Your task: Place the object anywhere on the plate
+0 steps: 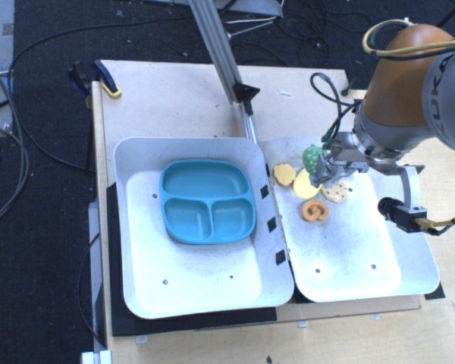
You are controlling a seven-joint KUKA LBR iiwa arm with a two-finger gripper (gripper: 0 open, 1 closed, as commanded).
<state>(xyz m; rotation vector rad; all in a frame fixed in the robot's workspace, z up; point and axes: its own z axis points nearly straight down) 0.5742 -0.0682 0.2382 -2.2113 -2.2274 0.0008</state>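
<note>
Gripper (324,174) is down among the toy foods in the right bin (379,279), touching the yellow piece (305,187); jaw state impossible to tell. Blue plate (208,201) sits in the left bin.

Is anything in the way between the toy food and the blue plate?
Only the bin walls. The food pieces lie in the right bin, by the gripper. The plate sits in the left bin. The two bins' raised edges meet between them, so a piece must be lifted over. Nothing else blocks the path.
</note>
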